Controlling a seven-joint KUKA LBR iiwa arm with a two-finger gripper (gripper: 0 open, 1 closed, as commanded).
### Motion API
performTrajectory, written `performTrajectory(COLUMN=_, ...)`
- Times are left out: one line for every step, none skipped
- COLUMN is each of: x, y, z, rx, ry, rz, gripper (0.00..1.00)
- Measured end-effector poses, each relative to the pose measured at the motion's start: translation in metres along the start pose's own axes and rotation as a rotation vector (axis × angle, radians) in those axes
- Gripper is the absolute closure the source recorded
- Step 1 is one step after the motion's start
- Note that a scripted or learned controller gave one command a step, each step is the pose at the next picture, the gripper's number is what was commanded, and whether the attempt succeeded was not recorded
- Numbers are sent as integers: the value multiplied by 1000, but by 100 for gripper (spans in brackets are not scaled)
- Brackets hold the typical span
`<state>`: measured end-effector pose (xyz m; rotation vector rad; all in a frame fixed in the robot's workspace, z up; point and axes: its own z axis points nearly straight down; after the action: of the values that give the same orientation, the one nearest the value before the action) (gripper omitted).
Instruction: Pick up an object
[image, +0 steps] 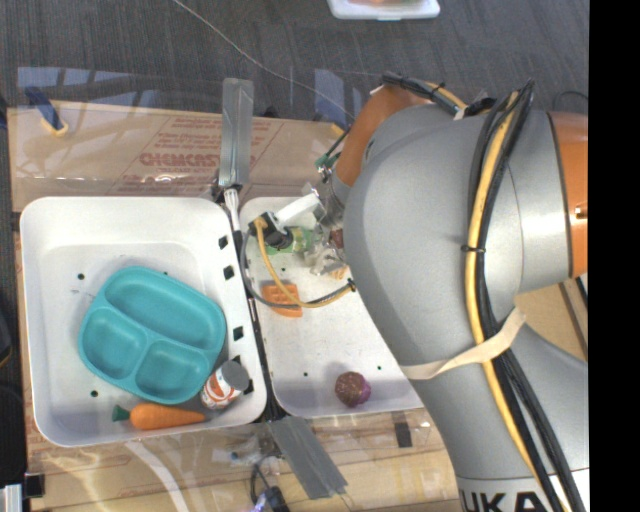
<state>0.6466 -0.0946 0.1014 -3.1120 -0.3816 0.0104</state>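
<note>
Low in the frame's middle, a small dark-red ball (351, 388) lies in the right bin (300, 395); it looks light, firm and apt to roll, best pinched across its middle. Higher, the claw (312, 240) hangs over an orange piece (281, 295); whether it's open I cannot tell.

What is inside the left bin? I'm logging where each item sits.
In the left bin: a teal divided plate, a carrot and a small can beside it. Whatever lies under the plate is covered.
</note>
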Motion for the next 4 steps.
performTrajectory(x=-24, y=-88, z=-93, rx=-2, ry=9, rz=-60, gripper=100)
performTrajectory(x=-79, y=-101, z=-88, rx=-3, ry=0, rz=32, gripper=100)
performTrajectory(x=-117, y=-171, z=-87, rx=-2, ry=1, rz=18, gripper=100)
performTrajectory(x=-131, y=-183, z=-87, rx=-4, ry=0, rz=36, gripper=100)
